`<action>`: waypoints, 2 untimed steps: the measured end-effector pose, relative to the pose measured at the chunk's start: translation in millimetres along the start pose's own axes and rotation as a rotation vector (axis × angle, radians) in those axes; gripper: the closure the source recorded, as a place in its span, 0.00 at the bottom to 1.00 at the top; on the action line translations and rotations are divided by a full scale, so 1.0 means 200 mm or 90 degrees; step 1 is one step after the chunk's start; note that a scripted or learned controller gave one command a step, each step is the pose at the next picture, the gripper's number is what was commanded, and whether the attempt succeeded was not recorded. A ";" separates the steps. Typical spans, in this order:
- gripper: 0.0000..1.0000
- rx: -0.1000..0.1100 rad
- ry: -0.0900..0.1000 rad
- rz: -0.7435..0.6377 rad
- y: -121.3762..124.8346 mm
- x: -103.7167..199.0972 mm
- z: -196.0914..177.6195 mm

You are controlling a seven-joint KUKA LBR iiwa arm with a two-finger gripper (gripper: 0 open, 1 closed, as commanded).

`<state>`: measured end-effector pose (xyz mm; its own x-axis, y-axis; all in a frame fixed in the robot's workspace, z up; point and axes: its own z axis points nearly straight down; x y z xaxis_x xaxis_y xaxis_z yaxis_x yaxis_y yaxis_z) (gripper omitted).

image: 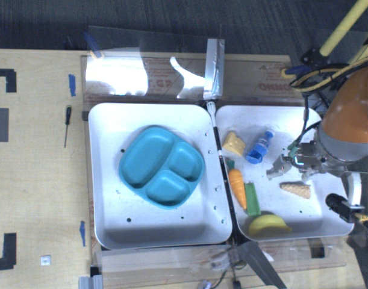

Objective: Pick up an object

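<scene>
In the right bin (274, 114), my gripper (293, 170) hangs at the right side, open, with nothing between its fingers. A tan bread slice (296, 189) lies just below it on the bin floor. A blue bottle (259, 148) lies to its left, beside a pale yellow block (234, 143). Along the left wall lie an orange carrot (236, 185) and a green stick (251, 197). A yellow fruit (268, 223) rests at the front edge.
The left bin (105, 161) holds a blue divided plate (162, 166). A divider wall (220, 161) separates the bins. Cables (310, 71) and the arm's orange band (352, 116) crowd the upper right. A clear sheet (147, 71) stands behind the bins.
</scene>
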<state>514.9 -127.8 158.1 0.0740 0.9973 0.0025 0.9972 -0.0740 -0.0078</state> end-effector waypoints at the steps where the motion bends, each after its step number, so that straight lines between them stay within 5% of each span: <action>1: 0.00 -0.005 -0.002 0.007 0.28 0.12 0.33; 2: 0.00 -0.008 -0.002 -0.044 0.55 0.11 0.35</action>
<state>625.3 -112.8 86.6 0.0044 1.0000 -0.0012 1.0000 -0.0044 0.0056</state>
